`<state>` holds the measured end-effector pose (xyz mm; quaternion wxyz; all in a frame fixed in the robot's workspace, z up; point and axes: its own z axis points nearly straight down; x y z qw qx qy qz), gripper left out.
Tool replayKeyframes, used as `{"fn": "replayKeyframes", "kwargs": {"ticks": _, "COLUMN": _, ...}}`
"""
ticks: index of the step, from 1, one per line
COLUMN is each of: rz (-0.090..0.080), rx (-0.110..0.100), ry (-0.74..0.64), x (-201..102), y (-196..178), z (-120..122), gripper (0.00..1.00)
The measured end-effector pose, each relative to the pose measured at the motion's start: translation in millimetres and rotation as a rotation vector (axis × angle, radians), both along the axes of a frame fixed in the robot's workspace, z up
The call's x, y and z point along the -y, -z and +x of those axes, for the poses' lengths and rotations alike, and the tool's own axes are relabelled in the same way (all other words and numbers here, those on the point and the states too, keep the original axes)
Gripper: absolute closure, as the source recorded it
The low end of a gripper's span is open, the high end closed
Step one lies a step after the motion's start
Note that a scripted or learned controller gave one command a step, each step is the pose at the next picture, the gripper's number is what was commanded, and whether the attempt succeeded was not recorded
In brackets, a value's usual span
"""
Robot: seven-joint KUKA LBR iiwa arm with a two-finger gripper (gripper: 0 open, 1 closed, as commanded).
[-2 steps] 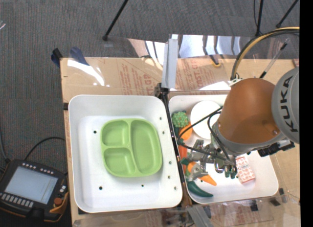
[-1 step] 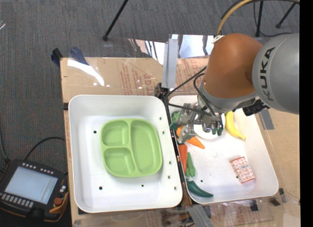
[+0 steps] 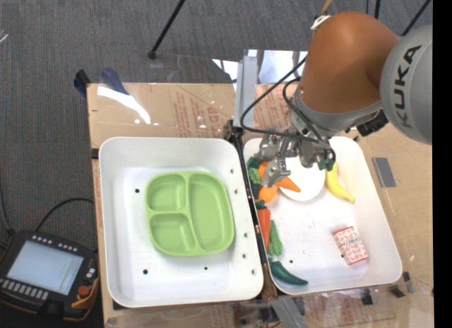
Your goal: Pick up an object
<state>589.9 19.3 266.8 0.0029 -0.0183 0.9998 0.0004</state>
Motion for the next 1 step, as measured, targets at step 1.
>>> {"fn": "replayKeyframes", "kwargs": {"ticks": 1, "rz": 0.0, "rx": -0.006, "ry": -0.114, "x": -25.6, "y": 28.8, "z": 52.4, "gripper": 1.0}}
